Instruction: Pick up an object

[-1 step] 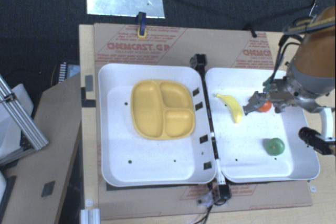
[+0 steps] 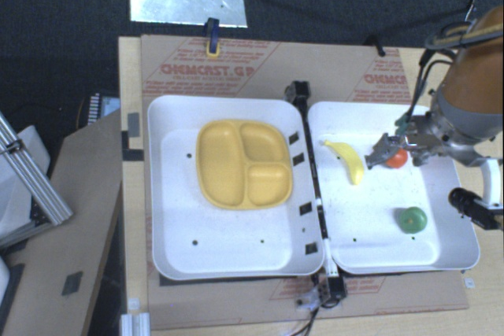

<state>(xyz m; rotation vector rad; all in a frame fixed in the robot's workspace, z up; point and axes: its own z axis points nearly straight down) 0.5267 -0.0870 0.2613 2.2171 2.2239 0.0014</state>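
Note:
In the right bin (image 2: 370, 248) lie a yellow banana (image 2: 347, 160), a small red-orange fruit (image 2: 396, 159) and a green round fruit (image 2: 411, 219). My gripper (image 2: 383, 151) hangs over the bin's upper middle, right beside the red-orange fruit, which is partly hidden behind the fingers. The banana lies just left of the gripper, apart from it. The green fruit rests lower right, well away from the gripper.
The left bin (image 2: 173, 240) holds a yellow divided plate (image 2: 242, 164). A black divider with clips (image 2: 307, 169) runs between the bins. The arm's grey body (image 2: 472, 90) covers the right bin's far right corner.

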